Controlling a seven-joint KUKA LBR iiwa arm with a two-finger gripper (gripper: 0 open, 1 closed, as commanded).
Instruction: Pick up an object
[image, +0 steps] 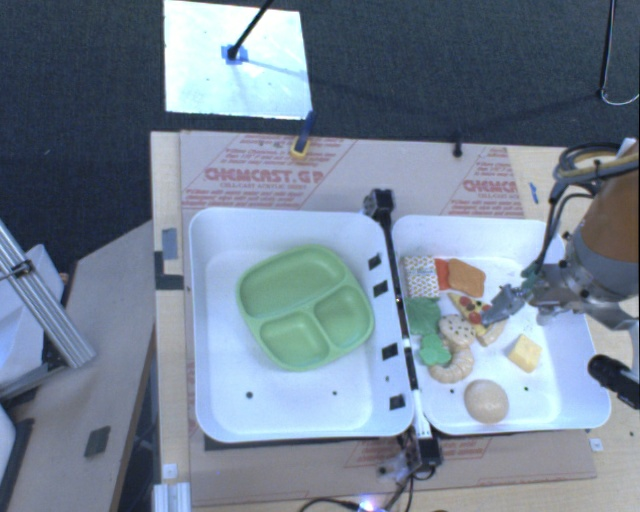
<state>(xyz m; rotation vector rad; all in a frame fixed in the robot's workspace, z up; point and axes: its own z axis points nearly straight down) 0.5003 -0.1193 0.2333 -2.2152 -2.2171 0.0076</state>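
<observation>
A dark carpeted floor surrounds a bench topped with printed cardboard (262, 172), on which two shallow white bins sit side by side. The left bin (215, 300) carries a green divided plate (304, 306) near its middle. The right bin (575, 400) holds a crowd of toy foods towards its left wall: an orange slice (464, 276), a pizza wedge (468, 305), green pieces (424, 318), a cracker (456, 330), a cheese cube (524, 352) and a beige bun (486, 400) near the front edge. The gripper (503, 302) hangs low over the pizza wedge, just beside the cracker; how far it is parted I cannot tell, and nothing is visibly held. With the pieces packed so tightly, it could likely push neighbours aside, catch two at once, or slip off a flat piece.
</observation>
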